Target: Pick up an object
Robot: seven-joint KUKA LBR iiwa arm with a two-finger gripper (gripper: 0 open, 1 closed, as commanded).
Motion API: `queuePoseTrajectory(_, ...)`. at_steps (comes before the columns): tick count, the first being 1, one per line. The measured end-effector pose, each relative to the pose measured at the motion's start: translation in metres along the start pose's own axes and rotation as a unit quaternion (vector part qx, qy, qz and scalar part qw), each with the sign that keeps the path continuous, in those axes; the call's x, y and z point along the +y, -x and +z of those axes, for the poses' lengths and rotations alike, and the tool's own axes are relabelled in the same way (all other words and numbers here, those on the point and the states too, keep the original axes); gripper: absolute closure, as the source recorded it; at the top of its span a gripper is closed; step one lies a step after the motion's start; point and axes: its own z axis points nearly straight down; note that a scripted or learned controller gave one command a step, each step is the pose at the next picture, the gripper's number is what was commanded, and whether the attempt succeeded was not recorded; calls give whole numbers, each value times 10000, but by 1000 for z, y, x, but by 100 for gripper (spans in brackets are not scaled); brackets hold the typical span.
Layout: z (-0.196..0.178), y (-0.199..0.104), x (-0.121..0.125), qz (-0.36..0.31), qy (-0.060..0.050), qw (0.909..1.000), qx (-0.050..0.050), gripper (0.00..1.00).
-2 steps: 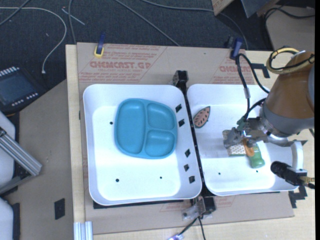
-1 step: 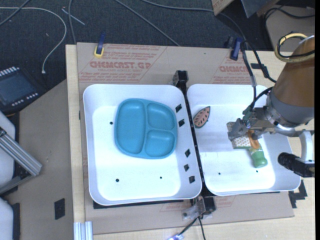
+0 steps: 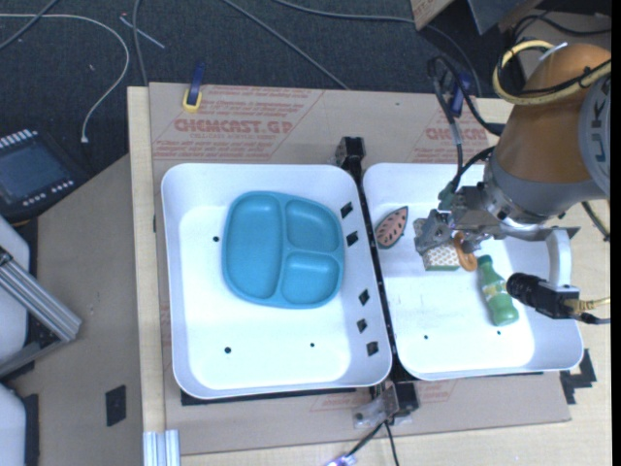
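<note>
In the right bin (image 3: 456, 352), a brown oval speckled piece (image 3: 392, 226) lies near the left wall. A small pale waffle-patterned piece (image 3: 443, 257) lies to its right, partly under my gripper (image 3: 434, 235), which hangs low right above it. An orange piece (image 3: 468, 259) peeks out beside the waffle piece. A green bottle (image 3: 497, 292) with a pale label lies to the right of these, pointing toward the front edge. Nothing visibly lifted.
The left bin (image 3: 194, 328) holds a blue divided plate (image 3: 283, 249) near its back middle. Black clips (image 3: 365, 299) run along the wall between the bins. The arm's grey and orange body (image 3: 553, 144) overhangs the right bin's back right part.
</note>
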Motion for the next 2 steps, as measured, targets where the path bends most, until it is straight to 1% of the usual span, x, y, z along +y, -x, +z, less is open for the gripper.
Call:
queuePoseTrajectory(1, 7, -57, 29, -9, -5, 10000, 4, 100)
queuePoseTrajectory(2, 3, -112, 58, -9, 0, 10000, 6, 100)
